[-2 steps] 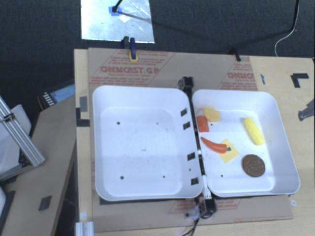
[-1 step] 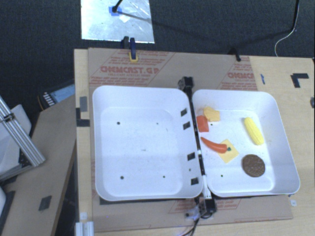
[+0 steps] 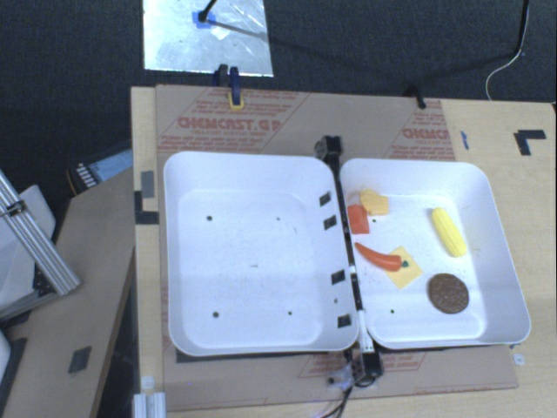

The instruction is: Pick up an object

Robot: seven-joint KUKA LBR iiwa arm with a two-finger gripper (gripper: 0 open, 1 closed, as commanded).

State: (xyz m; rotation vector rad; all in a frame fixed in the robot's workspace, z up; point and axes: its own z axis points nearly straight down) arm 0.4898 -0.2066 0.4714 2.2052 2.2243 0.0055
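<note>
The right bin (image 3: 500, 233) holds several toy foods. A yellow corn cob (image 3: 448, 231) lies toward its right side. A brown round patty (image 3: 448, 293) rests near the front right. A red chili pepper (image 3: 379, 255) lies partly across a flat yellow cheese slice (image 3: 405, 271). Close to the divider sit a small orange-red block (image 3: 358, 219) and a small yellow piece (image 3: 374, 202), touching or nearly touching each other.
The left bin (image 3: 252, 251) stands beside the right one, joined by black clips (image 3: 335, 223) along the middle. Both sit on a cardboard sheet (image 3: 287, 120) on the bench. A shiny metal plate (image 3: 207, 23) lies at the back, and an aluminium frame (image 3: 30, 238) at the left.
</note>
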